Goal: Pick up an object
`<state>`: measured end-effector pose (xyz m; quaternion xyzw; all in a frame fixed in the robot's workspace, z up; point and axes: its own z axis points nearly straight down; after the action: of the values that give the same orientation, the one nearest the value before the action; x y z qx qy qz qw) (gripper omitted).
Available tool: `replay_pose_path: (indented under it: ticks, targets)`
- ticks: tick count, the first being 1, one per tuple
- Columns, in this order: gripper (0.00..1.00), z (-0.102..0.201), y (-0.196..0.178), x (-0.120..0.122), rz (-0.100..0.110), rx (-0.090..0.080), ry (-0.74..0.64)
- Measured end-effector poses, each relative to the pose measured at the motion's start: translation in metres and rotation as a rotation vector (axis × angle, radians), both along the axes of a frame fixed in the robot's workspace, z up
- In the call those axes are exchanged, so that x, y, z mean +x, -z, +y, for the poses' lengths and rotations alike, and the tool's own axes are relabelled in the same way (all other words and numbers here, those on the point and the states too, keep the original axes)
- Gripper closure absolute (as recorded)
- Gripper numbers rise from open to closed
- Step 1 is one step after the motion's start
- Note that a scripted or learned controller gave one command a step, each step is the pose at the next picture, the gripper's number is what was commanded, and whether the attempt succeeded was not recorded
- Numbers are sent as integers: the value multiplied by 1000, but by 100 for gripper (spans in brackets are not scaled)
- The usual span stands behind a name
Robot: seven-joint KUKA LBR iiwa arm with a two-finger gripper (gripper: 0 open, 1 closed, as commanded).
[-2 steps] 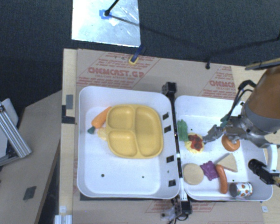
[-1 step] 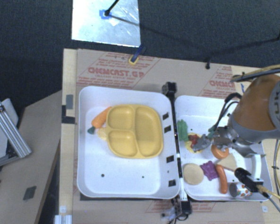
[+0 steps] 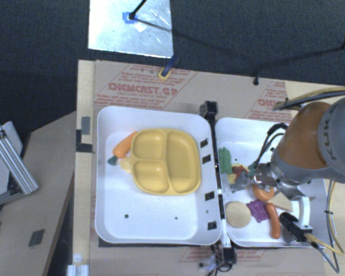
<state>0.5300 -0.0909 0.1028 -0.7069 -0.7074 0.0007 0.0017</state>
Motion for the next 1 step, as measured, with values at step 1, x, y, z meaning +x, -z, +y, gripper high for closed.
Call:
replay_pose_path:
  ticks: [1]
  targets:
    - [0,0,14,4,-12,-2,-1]
